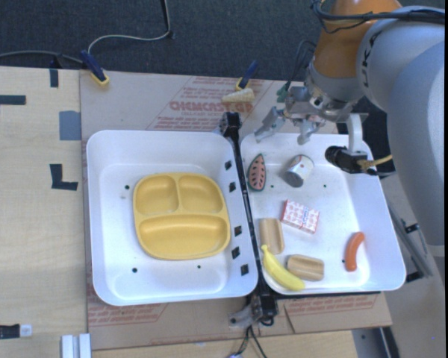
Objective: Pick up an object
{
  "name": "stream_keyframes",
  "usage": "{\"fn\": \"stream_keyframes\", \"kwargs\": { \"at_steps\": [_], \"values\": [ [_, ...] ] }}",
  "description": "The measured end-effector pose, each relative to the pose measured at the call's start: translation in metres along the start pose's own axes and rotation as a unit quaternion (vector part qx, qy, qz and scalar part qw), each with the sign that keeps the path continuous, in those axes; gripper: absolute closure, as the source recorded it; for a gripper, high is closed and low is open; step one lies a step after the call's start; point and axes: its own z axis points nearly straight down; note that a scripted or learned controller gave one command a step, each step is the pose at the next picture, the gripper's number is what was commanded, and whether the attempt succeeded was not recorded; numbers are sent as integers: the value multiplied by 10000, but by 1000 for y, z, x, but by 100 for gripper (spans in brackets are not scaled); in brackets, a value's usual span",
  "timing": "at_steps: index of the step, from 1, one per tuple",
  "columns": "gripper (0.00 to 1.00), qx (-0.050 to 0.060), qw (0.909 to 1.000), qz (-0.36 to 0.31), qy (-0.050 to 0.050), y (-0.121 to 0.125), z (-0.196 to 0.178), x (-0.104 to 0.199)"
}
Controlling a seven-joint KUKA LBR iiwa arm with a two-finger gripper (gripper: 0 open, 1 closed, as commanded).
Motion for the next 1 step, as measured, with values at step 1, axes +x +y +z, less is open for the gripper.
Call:
{"fn": "stream_keyframes", "kwargs": {
  "at_steps": [1],
  "values": [
    [0, 10, 10000, 8, -6, -1, 58, -39]
  ]
}}
